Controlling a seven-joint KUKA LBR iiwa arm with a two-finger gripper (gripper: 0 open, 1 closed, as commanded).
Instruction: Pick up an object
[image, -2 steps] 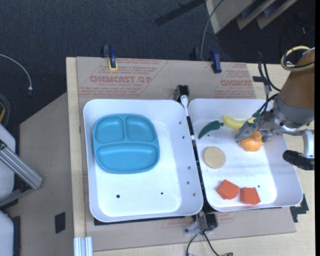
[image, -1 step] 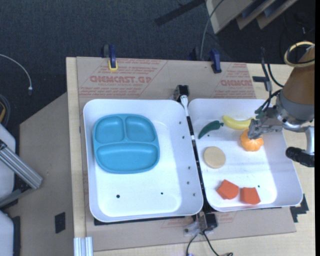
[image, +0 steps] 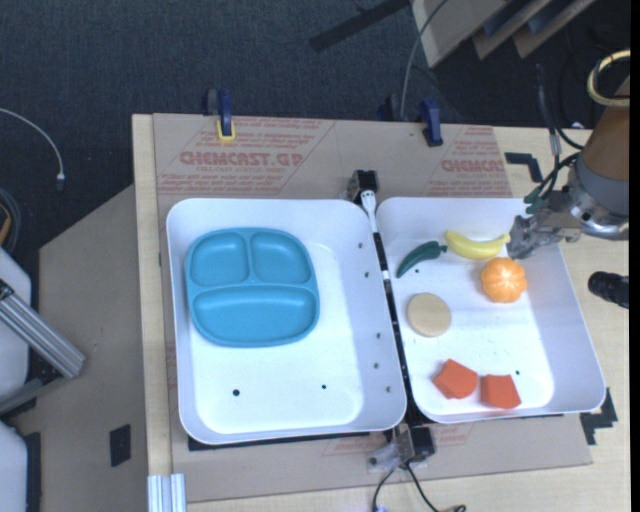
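Observation:
The right bin (image: 570, 330) holds a yellow banana (image: 474, 243), a green pepper (image: 420, 256), an orange (image: 503, 281), a tan round cookie (image: 429, 314) and two orange-red blocks (image: 456, 379) (image: 500, 391). My gripper (image: 525, 243) hangs at the bin's far right, just right of the banana's end and above the orange. Nothing shows between its fingers.
The left bin (image: 340, 390) holds a blue divided plate (image: 252, 286). A black clamp (image: 364, 186) sits at the far end of the seam between the bins. Blue clips (image: 224, 108) (image: 431, 118) hold the cardboard base at the back edge.

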